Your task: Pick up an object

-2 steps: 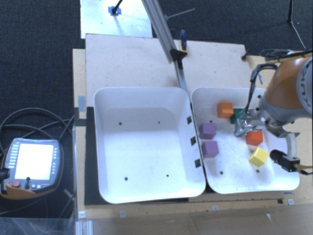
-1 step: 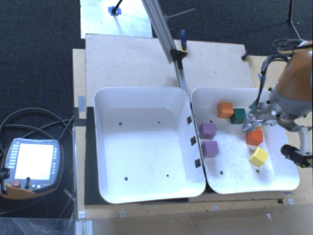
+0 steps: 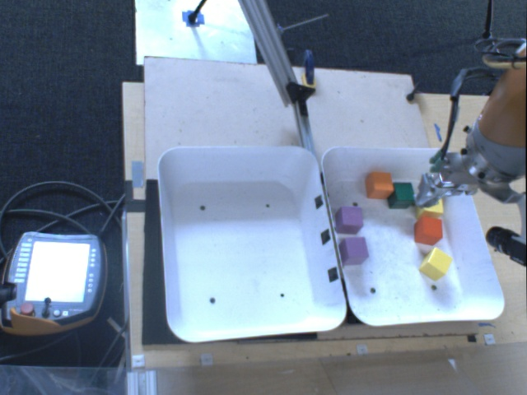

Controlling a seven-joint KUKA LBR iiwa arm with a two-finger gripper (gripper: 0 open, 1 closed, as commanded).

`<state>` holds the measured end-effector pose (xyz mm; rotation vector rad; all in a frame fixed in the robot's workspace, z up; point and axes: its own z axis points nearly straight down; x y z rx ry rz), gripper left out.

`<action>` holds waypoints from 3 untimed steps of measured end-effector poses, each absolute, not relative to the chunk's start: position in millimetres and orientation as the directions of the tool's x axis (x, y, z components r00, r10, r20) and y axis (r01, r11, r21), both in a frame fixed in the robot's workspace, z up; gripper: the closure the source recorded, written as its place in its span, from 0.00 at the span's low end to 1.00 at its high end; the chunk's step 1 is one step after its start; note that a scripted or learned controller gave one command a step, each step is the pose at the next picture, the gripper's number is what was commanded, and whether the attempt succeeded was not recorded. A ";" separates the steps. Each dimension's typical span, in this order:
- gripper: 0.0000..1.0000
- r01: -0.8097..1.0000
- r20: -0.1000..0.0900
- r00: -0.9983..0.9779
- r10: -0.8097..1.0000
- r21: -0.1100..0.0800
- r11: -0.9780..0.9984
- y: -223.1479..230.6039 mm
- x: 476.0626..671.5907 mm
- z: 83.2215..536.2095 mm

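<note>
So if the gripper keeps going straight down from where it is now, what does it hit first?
Probably the small yellow cube directly beneath the gripper, beside the green cube in the right white bin. Depth is unclear from this slanted view.

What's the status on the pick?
Tool low in right white bin, over small yellow cube. Nothing visibly held. Green cube and red-orange cube crowd it.

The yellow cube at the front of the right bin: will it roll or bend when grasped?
The yellow cube looks rigid with flat faces, so it should probably slide, not roll. It sits apart from the red cube, so a push likely moves it alone.
</note>
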<state>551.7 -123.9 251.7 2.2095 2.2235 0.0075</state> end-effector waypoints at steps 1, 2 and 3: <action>1.00 1.000 0.002 -0.010 1.000 0.002 0.010 -72.4 553.5 239.3; 1.00 1.000 0.002 -0.012 1.000 0.003 0.012 -17.4 558.0 248.6; 1.00 1.000 0.003 -0.012 1.000 0.002 0.012 39.2 560.1 255.0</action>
